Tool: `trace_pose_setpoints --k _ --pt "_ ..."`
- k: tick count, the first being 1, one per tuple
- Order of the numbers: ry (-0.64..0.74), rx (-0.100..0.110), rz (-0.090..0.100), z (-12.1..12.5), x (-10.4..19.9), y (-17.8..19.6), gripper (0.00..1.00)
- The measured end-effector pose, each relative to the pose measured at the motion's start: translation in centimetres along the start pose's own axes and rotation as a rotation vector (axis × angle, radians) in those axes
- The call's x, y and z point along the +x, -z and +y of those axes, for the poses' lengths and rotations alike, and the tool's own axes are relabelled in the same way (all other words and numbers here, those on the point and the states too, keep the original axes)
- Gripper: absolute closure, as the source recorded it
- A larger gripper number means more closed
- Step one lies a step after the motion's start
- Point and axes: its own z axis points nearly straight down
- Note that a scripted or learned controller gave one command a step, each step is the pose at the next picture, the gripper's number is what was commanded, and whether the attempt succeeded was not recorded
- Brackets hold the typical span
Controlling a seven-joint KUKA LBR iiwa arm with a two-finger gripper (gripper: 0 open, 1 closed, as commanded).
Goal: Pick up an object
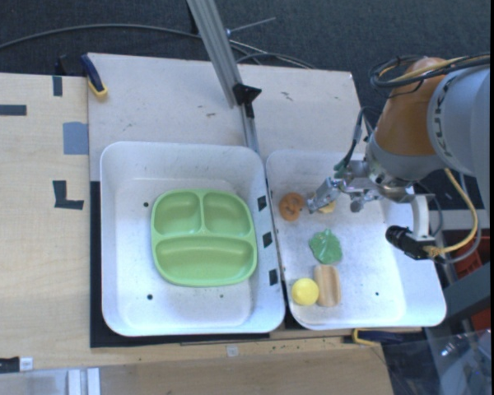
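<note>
**Two bins, one arm at work**

Two white bins are seen side by side on the tabletop (pixel 173 97). The left bin (pixel 115 220) is occupied by a green divided plate (pixel 203 237). In the right bin (pixel 395 295), an orange ball (pixel 291 206), a green leafy piece (pixel 325 246), a yellow ball (pixel 305 291) and a tan bun (pixel 328 285) are scattered. The gripper (pixel 325 200) is lowered just beside the orange ball, over a small yellowish item (pixel 327 208); whether its fingers are clenched or released cannot be told.
</note>
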Motion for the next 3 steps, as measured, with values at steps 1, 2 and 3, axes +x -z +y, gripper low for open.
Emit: trace_pose_setpoints --k 1,2,3 --pt "0.001 0.0 0.0 -0.2 0.9 -6.1 0.0" --pt "0.001 -0.005 0.0 0.0 0.9 -4.7 1.0" --pt "-0.001 -0.012 -0.001 -0.2 0.4 0.9 1.0"
